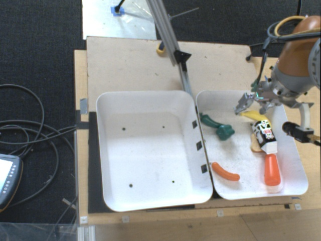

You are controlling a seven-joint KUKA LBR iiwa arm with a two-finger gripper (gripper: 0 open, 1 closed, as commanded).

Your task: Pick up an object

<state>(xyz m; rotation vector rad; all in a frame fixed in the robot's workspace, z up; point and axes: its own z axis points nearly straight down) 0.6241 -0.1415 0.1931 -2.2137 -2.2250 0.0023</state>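
Camera view: pincer hangs over right bin, beside the banana; its state I cannot tell. Risk: crowded banana and bottle could deflect a grasp.

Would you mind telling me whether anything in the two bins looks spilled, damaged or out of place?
Nothing stands out. The green tool, orange carrot-shaped piece, orange-handled item and yellow piece lie loose inside the right bin.
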